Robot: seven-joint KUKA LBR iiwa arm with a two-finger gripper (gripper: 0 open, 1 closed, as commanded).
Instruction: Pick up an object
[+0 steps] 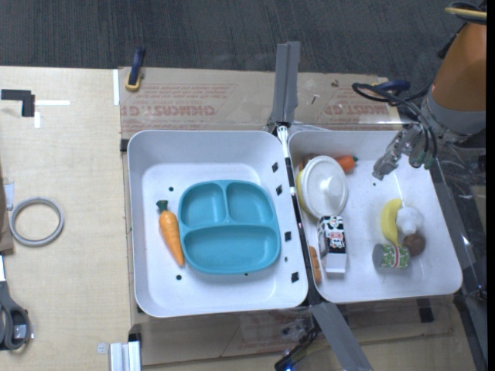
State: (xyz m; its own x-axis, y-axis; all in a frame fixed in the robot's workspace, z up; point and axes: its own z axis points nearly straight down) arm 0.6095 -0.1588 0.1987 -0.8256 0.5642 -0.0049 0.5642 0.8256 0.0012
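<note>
Teal divided plate (229, 226), orange carrot (171, 235), yellow banana (390, 219), white bowl (324, 185).

Yellow banana (390, 219) lies in the right bin (441, 284), touching a small green-labelled cup (391, 256)

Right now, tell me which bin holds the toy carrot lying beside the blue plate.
The left bin: the carrot lies there, left of the blue divided plate. The right bin holds the white bowl, milk carton and banana.

pale wood bench (62, 284), brown cardboard sheet (201, 103), dark carpet floor (193, 14).
</note>
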